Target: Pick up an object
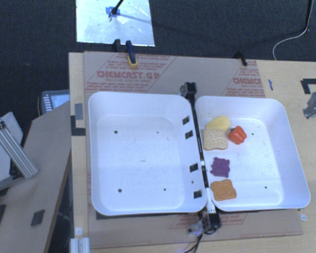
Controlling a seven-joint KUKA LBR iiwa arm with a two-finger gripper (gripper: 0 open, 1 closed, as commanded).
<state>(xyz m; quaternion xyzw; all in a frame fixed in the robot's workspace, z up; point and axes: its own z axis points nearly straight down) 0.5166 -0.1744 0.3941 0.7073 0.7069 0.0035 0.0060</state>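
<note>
Right bin (284, 141): five toys (221, 157)

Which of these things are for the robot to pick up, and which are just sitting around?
For picking up, all in the right bin:
yellow piece
tan bread slice
orange-red piece
purple piece
orange toast piece

Just lying about:
left bin
yellow-and-blue clamp
shiny sheet on the floor
white cable
</note>
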